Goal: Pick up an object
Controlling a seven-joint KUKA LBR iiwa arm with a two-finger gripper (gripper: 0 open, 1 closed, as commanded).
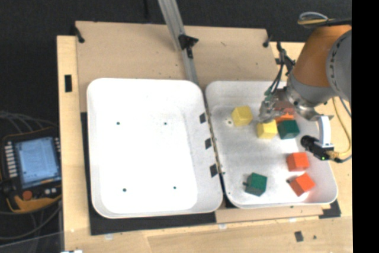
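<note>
The right bin [237, 186] holds several small blocks: a yellow block [241, 116] near its middle, a second yellow block [267, 130], a green block [288, 129] beside it, two orange blocks [298, 161] [301, 184] at the right, and a dark green block [256, 183] near the front. My gripper [272, 109] hangs low over the right bin's back area, just above the second yellow block and the green block. A bit of orange shows under the wrist at the gripper's right side.
The left bin [148, 148] lies beside the right one, with black clips along the shared edge. A slanted metal pole [172, 12] rises from the bench behind the bins. A teach pendant [32, 163] sits off the bench at the left.
</note>
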